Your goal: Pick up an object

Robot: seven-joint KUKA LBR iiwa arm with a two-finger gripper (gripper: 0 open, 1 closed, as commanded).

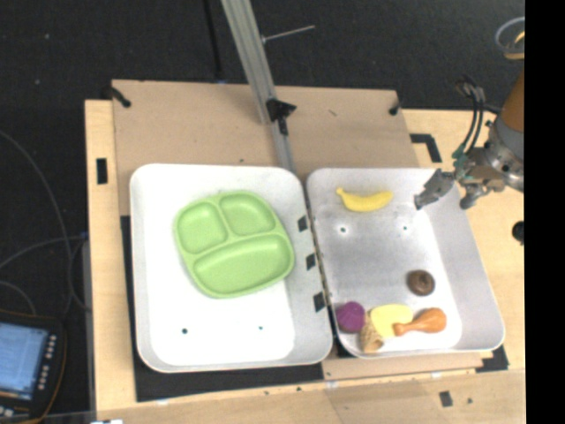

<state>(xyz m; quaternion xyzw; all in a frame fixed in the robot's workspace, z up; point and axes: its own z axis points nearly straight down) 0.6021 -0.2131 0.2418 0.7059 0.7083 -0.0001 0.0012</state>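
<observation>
Camera view gives you the gripper point(450, 189) at the upper right rim of the right bin point(459, 246), hanging off the grey wrist that enters from the right. You can see its two dark fingers point(431, 190) spread apart, one angled out over the bin's edge, the other closer to the wrist, with nothing between them.

Just to the left of the gripper, inside the same bin, lies a smooth yellow banana point(364, 200), curved like a shallow smile. Below the gripper, well apart from it, sits a small brown ring-shaped doughnut point(420, 282). Further below, along the bin's near rim, you have a cluster: an orange-brown drumstick point(421, 323) with a rounded head, a pale yellow lump point(388, 317) touching it, a purple rounded piece point(350, 316) just beside that, and a tan wedge point(372, 340) whose nature you cannot make out.

Far to the gripper's left, the left bin point(159, 325) holds a glossy lime-green plastic plate point(234, 244) divided into three compartments, with rounded corners and sitting at a tilt.
</observation>
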